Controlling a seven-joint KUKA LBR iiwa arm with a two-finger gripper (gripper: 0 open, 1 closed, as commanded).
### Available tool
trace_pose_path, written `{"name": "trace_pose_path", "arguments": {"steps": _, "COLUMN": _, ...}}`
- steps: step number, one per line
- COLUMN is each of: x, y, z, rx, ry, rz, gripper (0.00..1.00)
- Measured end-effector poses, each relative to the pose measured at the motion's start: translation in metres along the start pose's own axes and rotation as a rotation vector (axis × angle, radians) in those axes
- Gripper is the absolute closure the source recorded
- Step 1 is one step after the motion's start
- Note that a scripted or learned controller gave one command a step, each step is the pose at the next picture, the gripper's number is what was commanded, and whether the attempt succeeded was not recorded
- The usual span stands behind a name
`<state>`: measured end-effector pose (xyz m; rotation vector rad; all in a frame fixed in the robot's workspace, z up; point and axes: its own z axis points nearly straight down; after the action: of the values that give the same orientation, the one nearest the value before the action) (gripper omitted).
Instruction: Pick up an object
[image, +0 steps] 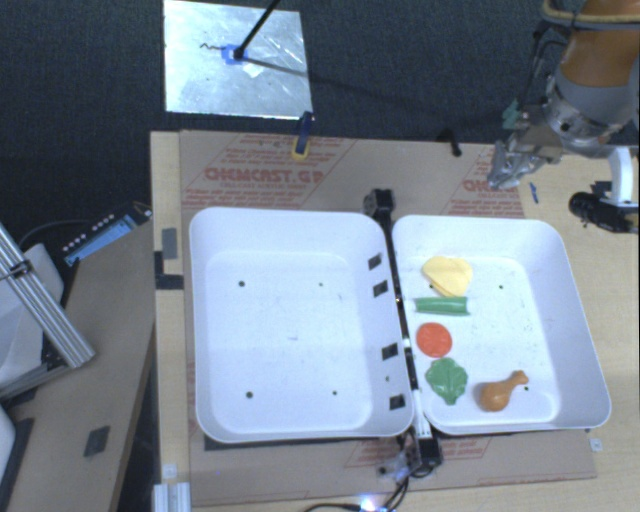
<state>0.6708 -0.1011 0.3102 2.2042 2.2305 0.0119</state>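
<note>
In the right bin (560, 300) lie several small toy foods along its left side: a yellow piece (447, 273), a green stick (441, 306), a red disc (434, 340), a green leafy piece (447, 380) and a brown drumstick (501, 391). My gripper (506, 172) hangs at the top right, above the cardboard behind the right bin's far edge, well apart from all of them. Nothing shows between its fingertips.
The left bin (290, 320) sits beside the right one, joined by a black-clipped divider (395, 310). Both rest on a cardboard sheet (260, 170). A shiny metal plate (235, 60) lies at the back, and an aluminium rail (40, 310) stands at the left.
</note>
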Motion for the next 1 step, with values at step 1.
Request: {"name": "trace_pose_path", "arguments": {"steps": 1, "x": 0.0447, "y": -0.0002, "z": -0.0440, "rx": 0.002, "ry": 0.000, "rz": 0.002, "gripper": 1.00}}
